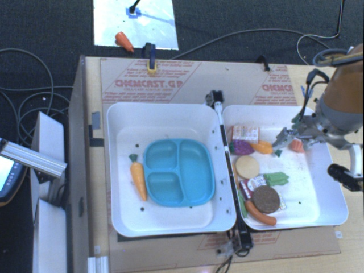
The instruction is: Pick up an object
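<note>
My gripper [287,139] hangs low over the back of the right bin [333,206], reaching in from the right. A small red-orange piece [297,146] lies right beside it, and I cannot make out whether it is touched. Just left of the gripper lie an orange item [263,148], a purple item [243,148] and a pink-and-white carton [245,133]. Further forward are a beige round biscuit [247,166], a green piece [276,178], a brown round patty [266,199] and an orange sausage [260,214].
The left bin [122,152] holds a blue divided plate [179,172] with a toy carrot [138,177] along its left side. A black divider bar [226,152] runs between the bins. A yellow-and-blue clamp [151,58] sits at the bench's back edge.
</note>
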Motion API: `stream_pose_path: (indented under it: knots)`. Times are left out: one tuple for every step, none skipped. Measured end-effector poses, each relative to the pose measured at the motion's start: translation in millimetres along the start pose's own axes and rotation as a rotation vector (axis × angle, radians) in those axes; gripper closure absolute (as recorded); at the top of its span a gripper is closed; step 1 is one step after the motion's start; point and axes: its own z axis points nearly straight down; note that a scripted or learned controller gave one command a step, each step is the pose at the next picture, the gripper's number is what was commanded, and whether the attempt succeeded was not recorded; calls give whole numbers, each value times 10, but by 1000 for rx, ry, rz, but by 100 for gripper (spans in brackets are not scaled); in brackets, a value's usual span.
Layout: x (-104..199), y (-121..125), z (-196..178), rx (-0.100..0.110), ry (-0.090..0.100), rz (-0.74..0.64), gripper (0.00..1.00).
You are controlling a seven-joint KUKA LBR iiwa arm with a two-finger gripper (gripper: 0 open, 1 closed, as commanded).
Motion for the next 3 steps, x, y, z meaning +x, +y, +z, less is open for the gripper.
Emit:
stream_pose_path:
  knots:
    - [153,-362,1169,-1,0,2,0]
    - [151,-352,1063,-3,0,2,100]
    - [858,122,159,-3,1,-1,100]
